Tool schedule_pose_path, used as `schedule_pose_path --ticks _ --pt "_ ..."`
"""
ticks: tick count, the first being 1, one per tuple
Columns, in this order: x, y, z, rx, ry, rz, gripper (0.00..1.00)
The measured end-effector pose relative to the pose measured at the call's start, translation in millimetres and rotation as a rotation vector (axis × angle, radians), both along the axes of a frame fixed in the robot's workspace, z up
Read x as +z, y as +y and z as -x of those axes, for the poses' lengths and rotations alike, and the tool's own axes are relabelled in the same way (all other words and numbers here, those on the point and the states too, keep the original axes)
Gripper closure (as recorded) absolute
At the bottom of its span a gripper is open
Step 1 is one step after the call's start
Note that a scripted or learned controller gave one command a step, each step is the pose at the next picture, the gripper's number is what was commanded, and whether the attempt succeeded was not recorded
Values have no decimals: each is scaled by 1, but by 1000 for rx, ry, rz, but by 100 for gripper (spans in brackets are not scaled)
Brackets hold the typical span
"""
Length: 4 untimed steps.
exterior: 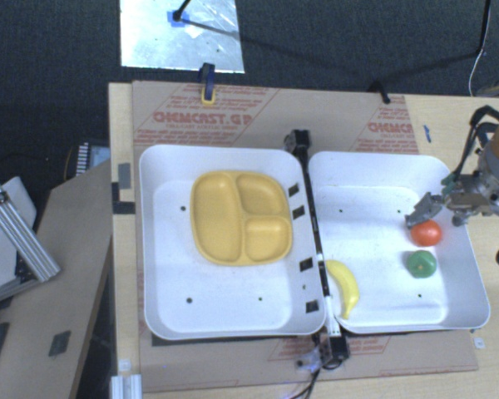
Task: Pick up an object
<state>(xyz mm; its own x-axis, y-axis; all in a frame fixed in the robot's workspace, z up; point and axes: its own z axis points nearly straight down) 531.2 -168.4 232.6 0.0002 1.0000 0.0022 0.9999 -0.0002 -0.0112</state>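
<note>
Arm (pixel 497 152) cut off by frame's right edge; only wrist and gripper (pixel 424 213) in view. Gripper fingers too small and blurred to tell their state. Gripper tip overlaps top of tomato (pixel 427 234); contact unclear. Metal frame (pixel 12 231) cut off at left edge. Cable (pixel 484 23) runs out the top right.

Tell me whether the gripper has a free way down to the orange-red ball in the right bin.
Probably yes. The gripper hangs just above the orange-red ball, nothing lies between them, and the green ball sits apart, nearer the camera.
</note>
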Motion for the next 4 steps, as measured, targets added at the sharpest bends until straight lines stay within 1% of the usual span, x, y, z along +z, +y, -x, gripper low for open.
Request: schedule_pose_path --ticks 1,2,3,4 --pt "7 1 -3 4 -12 3 0" --pt "-54 -3 -7 1 -8 2 0" --pt "-99 3 -12 1 -10 1 0" --pt "-151 3 -12 0 -8 1 0"
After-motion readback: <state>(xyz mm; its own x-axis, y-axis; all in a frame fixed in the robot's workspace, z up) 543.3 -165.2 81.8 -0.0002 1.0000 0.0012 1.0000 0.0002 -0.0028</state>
